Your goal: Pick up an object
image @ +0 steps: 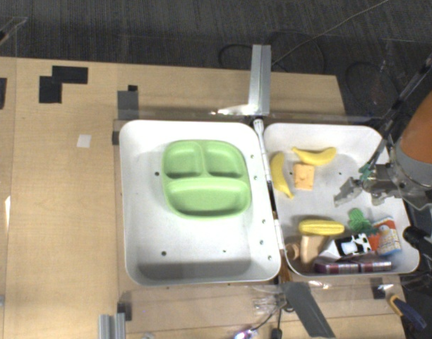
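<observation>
the grey arm's two-finger gripper [350,189] hangs over the right-hand shallow white bin [357,134], with its fingers pointing left over a bare stretch of the bin floor. they look spread apart with nothing between them, though they are small and a little blurred here, so that reading is only probable.

the pickable things all lie in that right bin. a curved yellow banana [278,174] lies along the left wall, and a second yellow banana [315,155] sits near the top with a small orange block [304,177] just below it. a short yellow oblong piece [321,227] rests lower down above a tan wooden block [311,247]. along the bottom edge crowd a black-and-white patterned toy [354,245], a green leafy plastic piece [358,221], a red-and-white packet [387,237] and a dark slim tube [354,265]. the left-hand white bin [142,210] holds a green divided plastic tray [205,177].

nothing is held yet, so the step in hand is choosing a target and descending. the orange block and the short yellow piece look like the fairest bets — each lies apart from its neighbours with bare floor beside it for the fingers. to do it well, centre the gripper over the chosen thing, turn the jaws across its narrow side, and go straight down before closing. the cluttered bottom row risks a glancing grip — best left alone.
</observation>
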Available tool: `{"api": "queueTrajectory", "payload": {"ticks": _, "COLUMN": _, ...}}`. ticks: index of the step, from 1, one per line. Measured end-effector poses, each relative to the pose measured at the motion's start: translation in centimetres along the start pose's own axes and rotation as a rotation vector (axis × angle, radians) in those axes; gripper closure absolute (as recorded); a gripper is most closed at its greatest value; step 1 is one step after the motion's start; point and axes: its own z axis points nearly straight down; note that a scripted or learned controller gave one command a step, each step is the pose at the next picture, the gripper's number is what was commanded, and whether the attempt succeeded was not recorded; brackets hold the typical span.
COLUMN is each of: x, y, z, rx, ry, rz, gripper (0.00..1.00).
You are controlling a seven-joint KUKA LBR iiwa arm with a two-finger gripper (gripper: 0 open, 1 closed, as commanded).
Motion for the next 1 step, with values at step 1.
{"api": "queueTrajectory", "payload": {"ticks": 1, "x": 6.36, "y": -2.18, "z": 9.39, "rx": -0.016, "ry": -0.003, "rz": -0.103, "gripper": 0.0}}
